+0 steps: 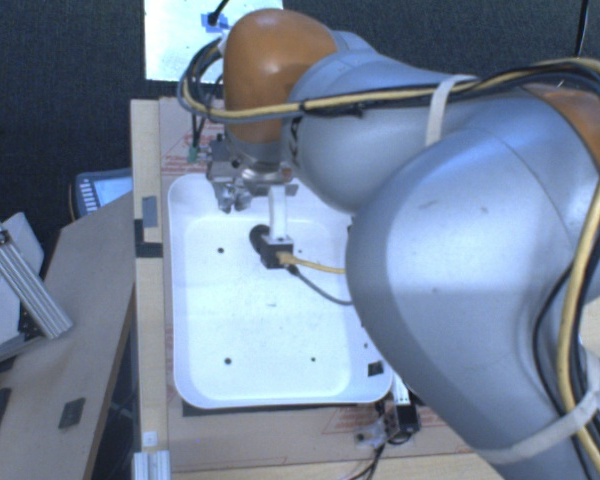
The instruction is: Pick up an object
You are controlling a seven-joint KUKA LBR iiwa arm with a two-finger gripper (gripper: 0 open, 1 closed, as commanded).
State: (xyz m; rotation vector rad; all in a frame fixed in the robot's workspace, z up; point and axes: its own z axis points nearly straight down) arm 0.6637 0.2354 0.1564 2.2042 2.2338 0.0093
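- One grey arm [480, 228] with an orange band [270, 58] reaches in from the right over the bench [150, 298]. We count one gripper [235, 200], hanging low over the far left corner of a white bin [250, 393].
- We count one bin in plain sight. Its right edge and the bench past it are hidden under the bulk of the arm.
- On the bin's floor we count three small dark dots [221, 251]: one by the left edge towards the far end, and two along the near edge.
- One small dark square [375, 370] sits at the bin's near right corner, just beside the arm. It is too small for us to say whether it is a loose piece or a mark.
- We cannot tell whether the gripper is released or clenched, because its tip is small and shadowed by the wrist.
- We cannot tell where the object to be picked lies, since the arm covers much of the bin.
- One white sheet [212, 23] stands at the bench's far edge.
- The arm itself is cut off at the right and bottom of the frame.
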